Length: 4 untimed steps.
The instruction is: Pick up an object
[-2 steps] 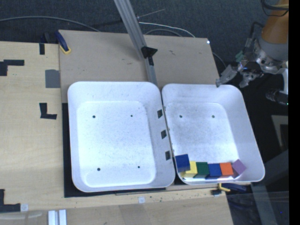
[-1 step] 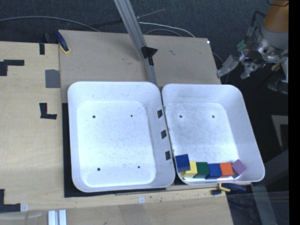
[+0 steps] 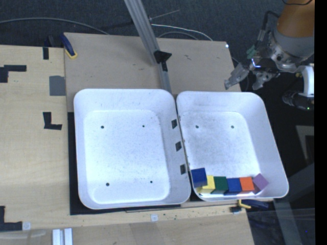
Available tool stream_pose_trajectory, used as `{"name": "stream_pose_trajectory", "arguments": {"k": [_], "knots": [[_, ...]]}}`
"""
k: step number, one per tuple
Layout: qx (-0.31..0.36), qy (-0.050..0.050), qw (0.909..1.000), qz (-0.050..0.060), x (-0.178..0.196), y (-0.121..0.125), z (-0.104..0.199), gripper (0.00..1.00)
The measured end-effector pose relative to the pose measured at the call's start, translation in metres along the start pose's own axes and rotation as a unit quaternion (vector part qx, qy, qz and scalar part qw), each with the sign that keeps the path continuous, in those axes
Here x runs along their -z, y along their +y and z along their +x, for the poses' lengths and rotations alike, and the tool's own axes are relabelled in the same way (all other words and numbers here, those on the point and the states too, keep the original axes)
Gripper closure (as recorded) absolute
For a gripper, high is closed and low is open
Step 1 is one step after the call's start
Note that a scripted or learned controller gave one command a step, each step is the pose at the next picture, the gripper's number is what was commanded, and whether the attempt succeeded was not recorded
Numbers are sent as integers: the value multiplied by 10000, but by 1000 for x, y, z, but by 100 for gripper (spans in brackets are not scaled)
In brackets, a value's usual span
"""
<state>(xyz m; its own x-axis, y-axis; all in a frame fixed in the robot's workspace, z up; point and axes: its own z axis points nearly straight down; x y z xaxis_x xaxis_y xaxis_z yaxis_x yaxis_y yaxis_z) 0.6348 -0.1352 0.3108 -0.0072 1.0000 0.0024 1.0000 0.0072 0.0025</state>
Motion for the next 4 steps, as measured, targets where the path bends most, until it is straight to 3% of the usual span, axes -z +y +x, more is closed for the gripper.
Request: {"name": "stream_pose_trajectory", "arguments": {"k": [1, 2, 3, 4], "knots": [[14, 1, 10000, -13, 80, -8, 123, 0], [-15, -14, 10000, -31, 205, 39, 140, 0], [-17, -22, 10000, 15, 211, 39, 140, 100], [-6, -28, 10000, 20, 220, 39, 141, 100]]}}
